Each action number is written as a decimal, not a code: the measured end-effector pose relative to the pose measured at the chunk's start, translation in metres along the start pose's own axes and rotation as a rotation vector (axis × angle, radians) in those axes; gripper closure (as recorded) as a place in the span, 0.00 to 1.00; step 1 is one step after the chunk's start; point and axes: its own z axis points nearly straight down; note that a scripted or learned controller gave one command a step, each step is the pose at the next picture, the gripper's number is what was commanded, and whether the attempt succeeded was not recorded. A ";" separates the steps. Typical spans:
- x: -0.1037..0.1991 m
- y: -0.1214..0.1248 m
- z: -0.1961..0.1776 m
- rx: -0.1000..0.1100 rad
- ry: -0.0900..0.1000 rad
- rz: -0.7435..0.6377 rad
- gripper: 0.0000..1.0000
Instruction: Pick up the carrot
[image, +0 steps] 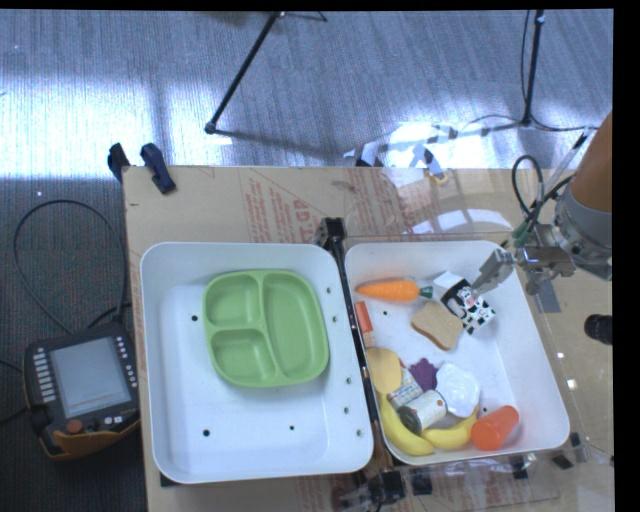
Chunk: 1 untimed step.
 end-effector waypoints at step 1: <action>0.056 0.050 0.169 0.013 0.003 0.066 0.00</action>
